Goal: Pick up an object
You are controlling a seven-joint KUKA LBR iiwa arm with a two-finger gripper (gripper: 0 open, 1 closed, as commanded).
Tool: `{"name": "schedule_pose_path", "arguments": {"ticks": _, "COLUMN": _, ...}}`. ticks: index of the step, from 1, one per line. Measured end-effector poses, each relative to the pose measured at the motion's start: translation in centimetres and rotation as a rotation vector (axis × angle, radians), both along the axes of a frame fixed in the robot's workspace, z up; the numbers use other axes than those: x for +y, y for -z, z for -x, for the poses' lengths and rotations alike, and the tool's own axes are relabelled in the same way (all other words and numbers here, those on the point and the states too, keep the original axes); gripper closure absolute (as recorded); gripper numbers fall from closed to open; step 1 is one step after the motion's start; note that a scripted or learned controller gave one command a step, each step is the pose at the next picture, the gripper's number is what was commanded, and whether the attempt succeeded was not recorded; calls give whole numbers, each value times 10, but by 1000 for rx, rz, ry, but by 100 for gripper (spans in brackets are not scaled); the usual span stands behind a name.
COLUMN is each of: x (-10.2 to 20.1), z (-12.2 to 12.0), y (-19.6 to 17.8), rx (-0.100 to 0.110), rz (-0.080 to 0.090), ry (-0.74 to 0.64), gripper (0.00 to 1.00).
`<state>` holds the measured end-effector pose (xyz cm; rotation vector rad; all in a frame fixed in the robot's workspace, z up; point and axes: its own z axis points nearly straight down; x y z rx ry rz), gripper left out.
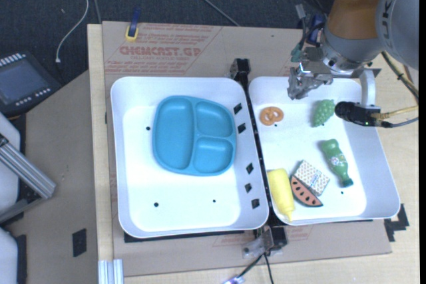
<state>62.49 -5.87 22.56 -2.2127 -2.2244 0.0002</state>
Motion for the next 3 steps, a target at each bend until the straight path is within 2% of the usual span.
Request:
{"name": "schedule_pose_path", "arguments": {"ticks": 1, "x": 45, "z": 37, "y": 3, "rx": 2, "rz": 0, "ry": 2, "gripper": 100}}
{"name": "schedule_pose_path", "arguments": {"ticks": 3, "x": 150, "z": 92, "y": 15, "rx": 2, "rz": 1, "ry": 1, "gripper": 100}}
